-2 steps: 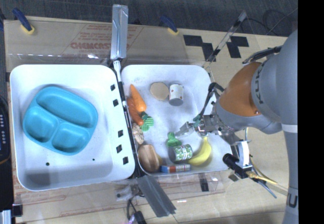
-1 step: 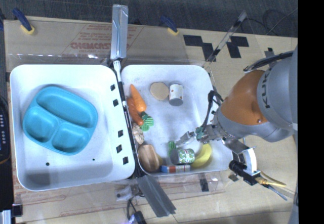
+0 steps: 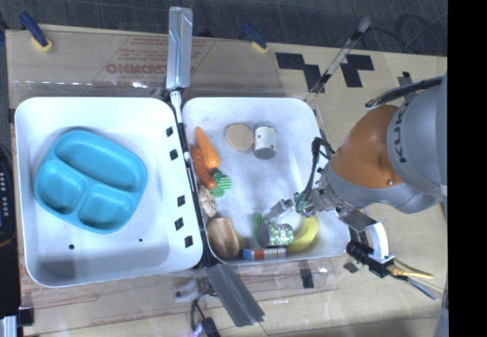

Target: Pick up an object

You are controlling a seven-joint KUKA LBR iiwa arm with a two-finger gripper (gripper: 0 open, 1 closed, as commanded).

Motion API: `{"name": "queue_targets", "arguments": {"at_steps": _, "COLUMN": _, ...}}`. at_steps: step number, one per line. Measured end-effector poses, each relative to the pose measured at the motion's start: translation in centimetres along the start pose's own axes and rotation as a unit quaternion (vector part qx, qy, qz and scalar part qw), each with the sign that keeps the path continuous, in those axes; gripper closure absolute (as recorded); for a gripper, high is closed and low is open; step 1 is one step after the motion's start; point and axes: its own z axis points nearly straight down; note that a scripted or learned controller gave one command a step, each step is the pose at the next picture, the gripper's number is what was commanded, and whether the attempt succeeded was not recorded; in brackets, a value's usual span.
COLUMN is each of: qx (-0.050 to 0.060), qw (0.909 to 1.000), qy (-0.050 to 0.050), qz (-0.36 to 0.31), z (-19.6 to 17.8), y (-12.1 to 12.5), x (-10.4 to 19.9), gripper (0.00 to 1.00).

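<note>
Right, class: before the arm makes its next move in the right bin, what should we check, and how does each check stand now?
1. Gripper above the right bin: ok.
2. Object between the fingers: cannot tell.
3. Targets nearby: banana and green can lie just below it: ok.
4. Space around those targets: crowded, marker and brown round object close by: not ok.
5. Carrot away from the gripper: ok.

likely a lab: clamped bins, taped bench.
</note>
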Motion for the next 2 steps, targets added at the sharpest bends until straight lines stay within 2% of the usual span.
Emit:
{"name": "queue_targets", "arguments": {"at_steps": 1, "qx": 0.0, "qw": 0.9999, "qy": 0.0, "qz": -0.016, "z": 0.0, "y": 0.0, "x": 0.0, "gripper": 0.0}}
{"name": "queue_targets", "arguments": {"at_steps": 2, "qx": 0.001, "qw": 0.9998, "qy": 0.0, "qz": 0.019, "z": 0.2, "y": 5.5, "x": -0.9, "gripper": 0.0}}
